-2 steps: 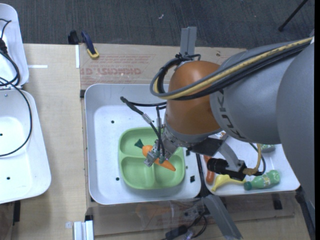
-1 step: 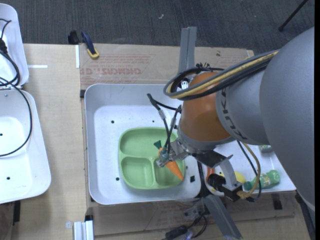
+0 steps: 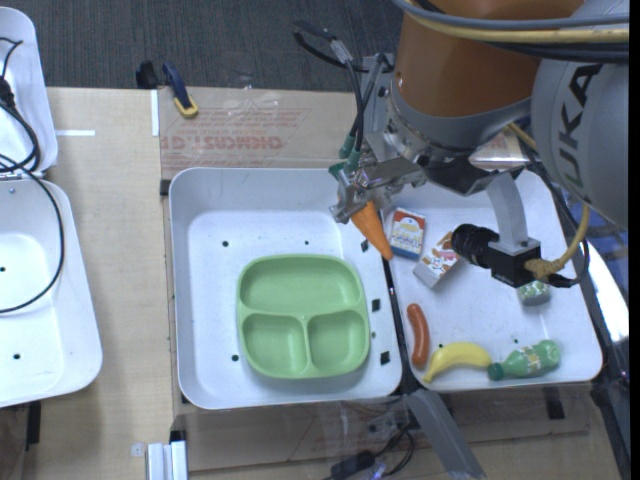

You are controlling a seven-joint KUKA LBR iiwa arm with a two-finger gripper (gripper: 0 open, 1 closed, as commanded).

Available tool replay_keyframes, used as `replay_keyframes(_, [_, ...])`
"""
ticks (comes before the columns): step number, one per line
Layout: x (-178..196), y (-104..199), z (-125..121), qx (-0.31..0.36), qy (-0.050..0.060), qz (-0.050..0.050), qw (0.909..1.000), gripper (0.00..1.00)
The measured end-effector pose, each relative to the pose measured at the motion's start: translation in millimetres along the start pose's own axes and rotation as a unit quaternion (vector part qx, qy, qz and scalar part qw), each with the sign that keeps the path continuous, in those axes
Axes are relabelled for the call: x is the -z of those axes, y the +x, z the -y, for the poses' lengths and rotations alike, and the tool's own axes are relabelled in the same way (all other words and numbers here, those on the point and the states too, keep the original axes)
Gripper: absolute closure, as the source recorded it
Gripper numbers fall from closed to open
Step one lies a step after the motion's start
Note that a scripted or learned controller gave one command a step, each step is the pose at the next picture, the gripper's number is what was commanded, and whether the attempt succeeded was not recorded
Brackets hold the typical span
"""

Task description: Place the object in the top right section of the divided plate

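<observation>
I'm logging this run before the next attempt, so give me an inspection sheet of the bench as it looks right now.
Surface: wooden bench bearing two white bins, left bin and right bin, side by side.
Job's things: green divided plate in the left bin, nothing seen in its sections; orange carrot hanging at the gripper, above the bins' shared edge.
Clutter: in the right bin, small carton, second carton, sausage, banana, green bottle.
Grippers: gripper with jaws closed on the carrot's top.
Cables: yellow cable by the arm; black cable at far left.
Surroundings: blue-and-yellow clamp at the bench's back edge.
</observation>
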State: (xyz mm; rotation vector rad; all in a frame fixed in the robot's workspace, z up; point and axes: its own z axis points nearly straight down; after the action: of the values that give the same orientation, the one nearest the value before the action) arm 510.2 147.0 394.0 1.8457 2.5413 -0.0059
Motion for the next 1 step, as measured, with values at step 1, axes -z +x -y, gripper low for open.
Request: replay_keyframes(1, [-118.8,43.7,8.4,0.06,0.001,0.0,0.9982,1.0])
